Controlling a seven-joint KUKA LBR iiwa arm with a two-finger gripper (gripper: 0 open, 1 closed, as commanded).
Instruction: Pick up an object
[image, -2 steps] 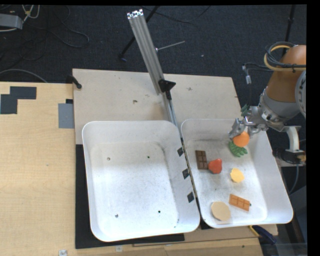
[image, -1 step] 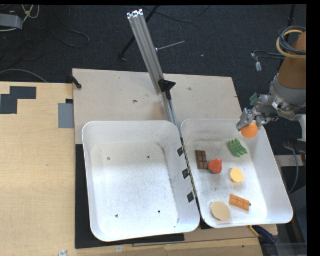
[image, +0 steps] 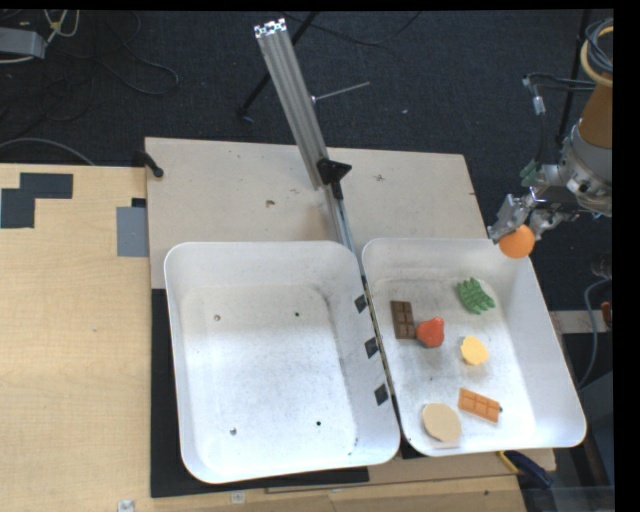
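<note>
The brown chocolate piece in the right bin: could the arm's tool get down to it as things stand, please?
Probably yes. The brown chocolate piece lies flat and uncovered; the red item beside it sits close. But the tool already seems to carry an orange ball.

We see the left bin (image: 265, 370) open across its whole floor, so a hand could come down anywhere there. The right bin (image: 545, 345) is tighter: a chocolate bar (image: 402, 319), red piece (image: 431, 333), green piece (image: 476, 295), yellow piece (image: 474, 351), orange wafer (image: 479, 405) and tan disc (image: 441, 422) crowd it (gaps between them are narrow). A slanted metal rail (image: 300, 115) bars the far side.
</note>
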